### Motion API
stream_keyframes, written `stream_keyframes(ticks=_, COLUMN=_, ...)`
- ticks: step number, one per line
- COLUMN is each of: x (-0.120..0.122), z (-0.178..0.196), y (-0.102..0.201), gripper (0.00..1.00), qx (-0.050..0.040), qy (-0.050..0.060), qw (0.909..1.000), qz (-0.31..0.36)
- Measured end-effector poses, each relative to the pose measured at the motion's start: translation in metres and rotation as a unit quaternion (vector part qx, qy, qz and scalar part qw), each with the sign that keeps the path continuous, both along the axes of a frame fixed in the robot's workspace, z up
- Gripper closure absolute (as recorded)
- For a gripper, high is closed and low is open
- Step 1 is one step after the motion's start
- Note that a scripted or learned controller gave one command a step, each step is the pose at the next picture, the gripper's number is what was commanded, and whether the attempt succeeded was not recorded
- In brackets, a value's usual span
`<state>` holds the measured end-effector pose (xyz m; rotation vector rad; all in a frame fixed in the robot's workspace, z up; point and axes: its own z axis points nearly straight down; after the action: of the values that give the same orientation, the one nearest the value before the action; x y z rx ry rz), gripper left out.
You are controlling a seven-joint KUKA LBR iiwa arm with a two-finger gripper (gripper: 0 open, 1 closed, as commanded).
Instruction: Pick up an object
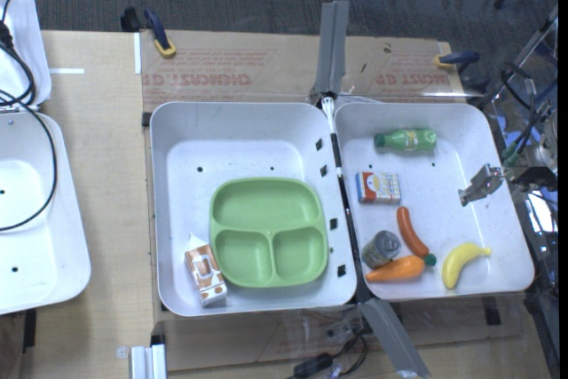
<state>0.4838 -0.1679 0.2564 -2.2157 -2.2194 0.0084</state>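
Note:
The right bin [461, 115] holds several objects: a green bottle [406, 139] lying at the back, a small red, white and blue box [378, 187], a red sausage [411, 231], a grey can [383, 248], an orange carrot [399, 269] and a yellow banana [463, 262] at the front right. My gripper [481, 184] hangs over the right side of this bin. It is right of the box and behind the banana, apart from both, and nothing shows in its grasp.
The left bin [177, 129] holds a green divided plate [268, 231] and a small orange-and-white carton [205, 273] in its front left corner. A grey post [333, 49] stands behind the seam between the bins. Cables and rig parts crowd the right edge.

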Motion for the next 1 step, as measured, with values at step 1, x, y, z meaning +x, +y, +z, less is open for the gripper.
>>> stream_keyframes(ticks=1, x=-0.0056, z=-0.0257, y=-0.0147, gripper=0.00, qx=0.0010, qy=0.000, qw=0.9988, qz=0.049)
